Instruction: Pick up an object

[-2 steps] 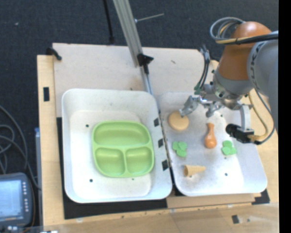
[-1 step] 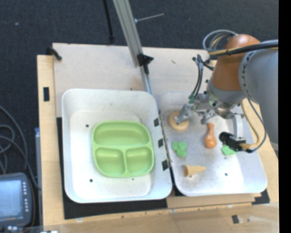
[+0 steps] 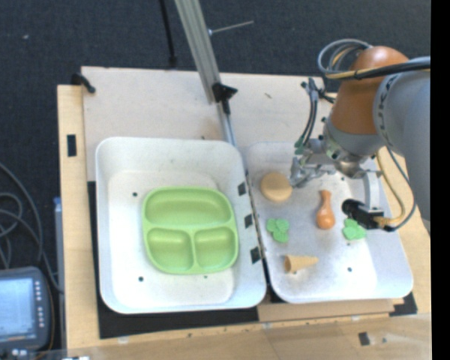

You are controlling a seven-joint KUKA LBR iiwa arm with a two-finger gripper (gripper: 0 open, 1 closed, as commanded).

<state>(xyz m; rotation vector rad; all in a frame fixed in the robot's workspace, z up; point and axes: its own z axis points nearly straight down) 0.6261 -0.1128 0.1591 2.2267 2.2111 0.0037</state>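
I am working the reach step: the gripper [image 3: 300, 172] is hanging low over the far end of the right bin [image 3: 390, 276], just beside the round tan bun [image 3: 276, 187], and nothing is showing between its metal parts. I cannot tell how the claw is set from this slanted view, so I am calling no grasp made yet.

The bun is lying closest to the tool, near the bin's left wall. The orange carrot-shaped piece [image 3: 325, 211] is sitting mid-bin, a green leafy piece [image 3: 278, 230] just below the bun, the ice-cream cone [image 3: 300, 262] toward the near edge, and another green piece [image 3: 353, 231] on the right side.

I am judging that the next move calls for a small shift left over the bun, then a straight descent.

The left wall is crowding that side; the near half of the bin is offering more room. The left bin [image 3: 120, 163] is holding a green divided plate [image 3: 189, 229].
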